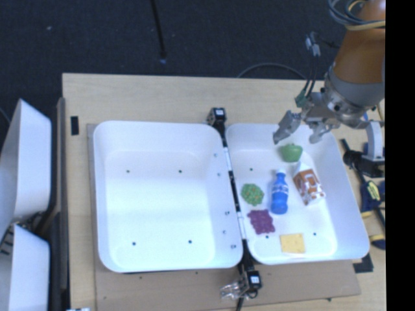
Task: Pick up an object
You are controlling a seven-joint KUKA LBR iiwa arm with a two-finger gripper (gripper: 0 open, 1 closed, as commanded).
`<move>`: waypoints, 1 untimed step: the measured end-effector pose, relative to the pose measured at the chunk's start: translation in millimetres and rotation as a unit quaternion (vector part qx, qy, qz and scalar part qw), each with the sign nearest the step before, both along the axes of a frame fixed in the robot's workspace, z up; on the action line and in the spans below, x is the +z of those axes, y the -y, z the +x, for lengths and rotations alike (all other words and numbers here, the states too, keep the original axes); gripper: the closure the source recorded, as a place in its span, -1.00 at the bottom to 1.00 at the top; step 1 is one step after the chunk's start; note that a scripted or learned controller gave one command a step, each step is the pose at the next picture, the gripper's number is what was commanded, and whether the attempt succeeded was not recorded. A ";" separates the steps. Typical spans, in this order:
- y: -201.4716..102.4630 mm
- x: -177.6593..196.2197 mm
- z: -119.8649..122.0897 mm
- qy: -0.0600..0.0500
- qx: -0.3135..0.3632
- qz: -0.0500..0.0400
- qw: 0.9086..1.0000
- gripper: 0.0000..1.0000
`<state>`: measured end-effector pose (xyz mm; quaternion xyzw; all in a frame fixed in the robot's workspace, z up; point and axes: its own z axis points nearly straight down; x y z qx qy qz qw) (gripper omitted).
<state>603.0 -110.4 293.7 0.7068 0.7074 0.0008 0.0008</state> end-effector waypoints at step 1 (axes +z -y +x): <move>6.5 -135.7 30.5 -0.004 0.000 -0.001 1.000 -1.00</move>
